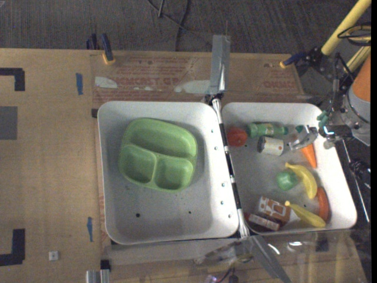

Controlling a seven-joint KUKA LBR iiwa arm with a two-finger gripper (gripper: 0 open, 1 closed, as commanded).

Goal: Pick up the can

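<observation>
Camera view looks down at a slant on a wooden worktop (53,175) w/ two shallow white bins side by side. Left bin (112,211) holds a green divided plate (158,154), three compartments, sitting toward the bin's upper-left; nothing lies in the plate.

Right bin (341,175) is crowded. The can (271,146), silver/grey, lies on its side in the upper half of that bin, just below a green bottle (268,129) that also lies flat along the top wall. A red-orange tomato (237,137) sits left of the bottle, close to the divider between bins. An orange carrot (310,155) points down, right of the can. Below: a small green pepper (287,180), a yellow banana (307,179) beside it, a second yellow banana (306,214) near the bottom edge, an orange-red round item (322,203) by the right wall, and a brown/white carton (270,211) at the bottom-left corner of the bin.

Arm comes in from the right; orange band visible at the frame edge. The tool (301,138) is low over the right bin's upper part, immediately right of the can, approx. touching or overlapping its right end — can't tell which. Fingers are too small and blurred against the clutter: can't tell if they're apart or together, and nothing is clearly seen between them. Can rests on the bin floor.
</observation>
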